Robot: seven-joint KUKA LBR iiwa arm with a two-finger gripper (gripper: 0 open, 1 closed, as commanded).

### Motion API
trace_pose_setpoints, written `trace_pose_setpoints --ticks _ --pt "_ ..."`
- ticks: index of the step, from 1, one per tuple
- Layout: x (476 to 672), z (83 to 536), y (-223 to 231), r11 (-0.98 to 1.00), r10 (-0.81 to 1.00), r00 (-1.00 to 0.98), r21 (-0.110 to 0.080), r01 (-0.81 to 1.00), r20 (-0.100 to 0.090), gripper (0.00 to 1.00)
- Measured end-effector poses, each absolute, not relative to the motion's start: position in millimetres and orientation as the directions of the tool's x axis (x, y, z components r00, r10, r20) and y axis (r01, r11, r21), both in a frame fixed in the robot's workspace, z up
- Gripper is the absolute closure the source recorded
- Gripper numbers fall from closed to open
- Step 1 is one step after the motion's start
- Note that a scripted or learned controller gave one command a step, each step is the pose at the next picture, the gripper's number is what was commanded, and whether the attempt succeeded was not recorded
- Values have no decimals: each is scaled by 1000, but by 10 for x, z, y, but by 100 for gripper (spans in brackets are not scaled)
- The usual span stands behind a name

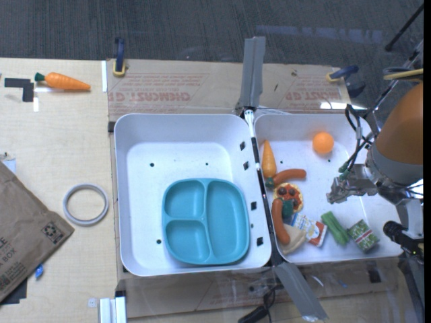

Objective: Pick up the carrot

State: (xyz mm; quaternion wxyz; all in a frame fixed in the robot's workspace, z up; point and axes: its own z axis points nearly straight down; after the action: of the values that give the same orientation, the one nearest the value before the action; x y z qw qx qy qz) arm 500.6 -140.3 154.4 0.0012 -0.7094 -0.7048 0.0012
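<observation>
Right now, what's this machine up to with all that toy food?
A robot arm reaches in from the right over the right-hand white bin, which holds toy food. Its gripper hangs above the bin floor, near a green piece, with nothing visibly held. Its target, a carrot, lies by the bin's left wall, untouched. The left bin holds a blue divided plate. A second carrot lies on the bench outside the bins.

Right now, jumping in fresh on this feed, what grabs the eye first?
The teal divided plate lies alone in the left bin. The right bin holds a heap of toy food, with a carrot at its left wall and an orange ball near the back. The gripper hangs over that bin's right side, and another carrot lies on the bench, far left.
</observation>
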Motion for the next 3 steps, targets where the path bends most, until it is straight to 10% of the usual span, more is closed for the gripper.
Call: trace_pose_setpoints --ticks 1,2,3 --pt "5006 1545 -1404 -7 1000 7 -3 1000 0 0" --pt "5675 2133 -1592 -227 974 227 -4 974 -3 0" --pt "6385 1568 -2145 -220 976 220 -4 976 -3 0"
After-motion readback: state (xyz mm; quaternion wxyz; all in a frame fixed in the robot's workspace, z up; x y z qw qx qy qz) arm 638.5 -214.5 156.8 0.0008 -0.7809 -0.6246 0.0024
